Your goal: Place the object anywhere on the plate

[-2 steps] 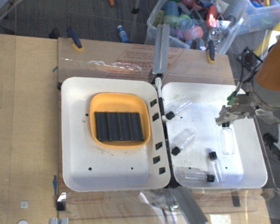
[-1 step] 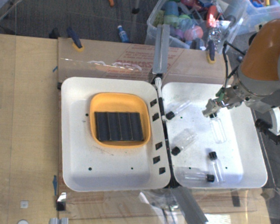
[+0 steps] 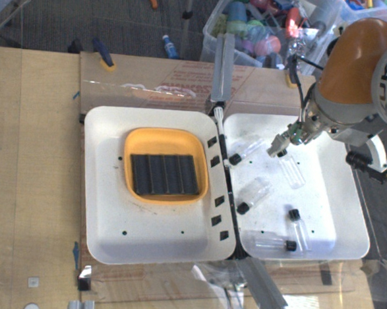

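The gripper [image 3: 278,148] is hanging over the upper middle of the right bin [image 3: 348,214], reaching in at a slant from the arm [image 3: 358,69] at the upper right, whose orange band is sitting above the wrist. Its tip is small and partly blurred, so I cannot tell how it is set, and nothing is visibly caught in it.

Just left of the tip, a clear vial with a black cap [image 3: 244,151] is lying on the bin floor, its cap pointing toward the divider between the bins. Just below and right of the tip, a second clear vial [image 3: 293,172] is lying at a tilt; its cap end is hard to make out. Lower down, near the middle of the bin, a third vial [image 3: 255,194] is resting with its black cap toward the lower left. Farther toward the near edge, a fourth vial [image 3: 297,226] is lying with a black cap at its upper end, and a fifth [image 3: 274,243] is lying almost flat along the front wall, its cap to the right.

In the left bin [image 3: 101,197], well apart from all the vials, the yellow plate [image 3: 165,138] is sitting with a dark ribbed block [image 3: 165,174] lying on it.
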Robot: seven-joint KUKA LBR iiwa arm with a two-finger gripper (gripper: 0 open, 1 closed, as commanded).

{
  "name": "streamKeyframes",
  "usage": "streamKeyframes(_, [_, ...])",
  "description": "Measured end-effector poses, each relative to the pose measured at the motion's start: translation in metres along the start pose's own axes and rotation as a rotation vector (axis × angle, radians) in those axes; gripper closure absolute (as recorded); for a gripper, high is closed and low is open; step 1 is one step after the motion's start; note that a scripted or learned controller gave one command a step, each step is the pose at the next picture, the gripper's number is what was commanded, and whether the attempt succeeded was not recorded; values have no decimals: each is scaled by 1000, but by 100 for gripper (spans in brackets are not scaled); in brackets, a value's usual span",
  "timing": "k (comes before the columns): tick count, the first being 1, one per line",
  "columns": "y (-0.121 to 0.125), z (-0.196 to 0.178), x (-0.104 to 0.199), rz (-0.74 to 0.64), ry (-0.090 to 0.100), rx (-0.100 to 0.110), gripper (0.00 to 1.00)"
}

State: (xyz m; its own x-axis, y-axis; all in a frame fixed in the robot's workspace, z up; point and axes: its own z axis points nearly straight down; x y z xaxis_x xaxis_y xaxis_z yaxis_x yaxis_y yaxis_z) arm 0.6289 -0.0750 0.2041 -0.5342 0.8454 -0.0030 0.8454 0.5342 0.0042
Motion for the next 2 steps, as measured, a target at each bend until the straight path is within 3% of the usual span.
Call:
streamKeyframes(1, [29, -35, 5, -92, -1, 0, 100])
streamKeyframes(2, [41, -43, -1, -163, -2, -1, 100])
